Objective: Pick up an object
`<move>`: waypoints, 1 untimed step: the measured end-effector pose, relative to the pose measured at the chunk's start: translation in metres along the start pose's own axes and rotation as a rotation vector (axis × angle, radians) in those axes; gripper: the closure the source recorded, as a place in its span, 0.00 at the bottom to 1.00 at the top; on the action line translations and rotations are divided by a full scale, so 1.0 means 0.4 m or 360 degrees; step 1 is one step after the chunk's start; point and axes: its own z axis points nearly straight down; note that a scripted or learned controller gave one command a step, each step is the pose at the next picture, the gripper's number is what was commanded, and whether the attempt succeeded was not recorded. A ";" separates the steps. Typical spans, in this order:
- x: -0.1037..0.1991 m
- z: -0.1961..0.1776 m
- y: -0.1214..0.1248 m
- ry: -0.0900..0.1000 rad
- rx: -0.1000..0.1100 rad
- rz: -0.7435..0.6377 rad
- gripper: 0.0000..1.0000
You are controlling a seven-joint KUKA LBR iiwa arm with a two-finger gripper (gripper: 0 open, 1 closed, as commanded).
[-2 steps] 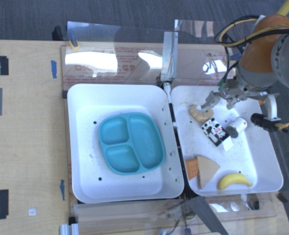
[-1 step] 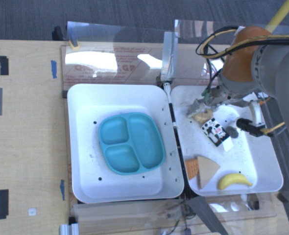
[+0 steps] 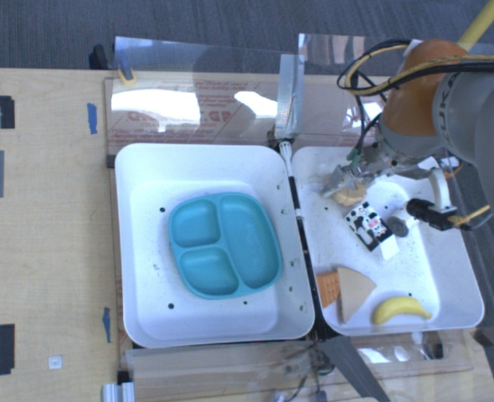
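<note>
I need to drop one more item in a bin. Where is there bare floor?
Left bin: bare strips between its walls and the blue divided plate, widest at the far wall. Right bin: crowded near the gripper; a small patch lies above the banana.

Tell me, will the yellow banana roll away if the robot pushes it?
Probably not far. The banana is curved and lies flat in the right bin, so it would likely slide or spin rather than roll. Its skin looks smooth, so the gripper might slip. It's near the bin's front wall, which should stop it.
</note>
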 end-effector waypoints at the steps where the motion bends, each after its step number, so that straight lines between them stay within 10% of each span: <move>1: 0.300 -0.228 0.066 0.0007 -0.0004 0.0243 1.00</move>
